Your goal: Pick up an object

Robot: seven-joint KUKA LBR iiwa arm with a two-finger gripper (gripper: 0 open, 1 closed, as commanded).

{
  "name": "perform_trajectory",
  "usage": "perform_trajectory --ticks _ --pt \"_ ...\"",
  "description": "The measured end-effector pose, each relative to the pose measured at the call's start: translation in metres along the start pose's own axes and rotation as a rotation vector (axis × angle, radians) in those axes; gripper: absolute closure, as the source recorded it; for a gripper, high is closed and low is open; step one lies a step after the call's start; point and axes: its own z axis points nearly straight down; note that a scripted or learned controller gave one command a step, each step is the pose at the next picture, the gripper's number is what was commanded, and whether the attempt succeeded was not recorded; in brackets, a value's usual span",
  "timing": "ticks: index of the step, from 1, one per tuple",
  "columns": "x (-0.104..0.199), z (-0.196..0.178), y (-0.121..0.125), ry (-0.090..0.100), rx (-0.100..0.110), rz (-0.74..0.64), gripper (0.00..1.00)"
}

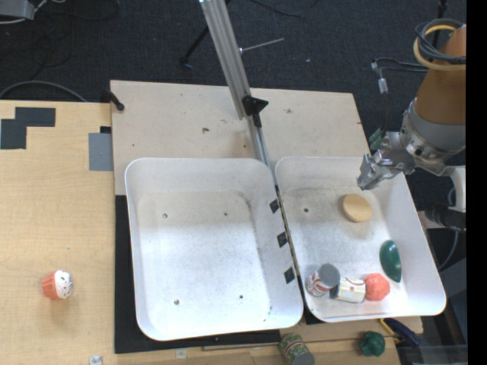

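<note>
Arm's coming in from the right, orange band up top, wrist angled down and left. Gripper hangs low, pointing down-left.

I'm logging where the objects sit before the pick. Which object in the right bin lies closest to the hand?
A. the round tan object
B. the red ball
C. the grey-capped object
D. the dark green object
A: the round tan object lies just below the hand in the right bin, while the other objects sit farther off along the bin's near edge.
</note>
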Motion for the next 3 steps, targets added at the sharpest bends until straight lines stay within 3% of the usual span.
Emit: perform_trajectory --ticks 3 --pt "0.164 0.016 0.016 0.002 0.006 -0.004 1.00"
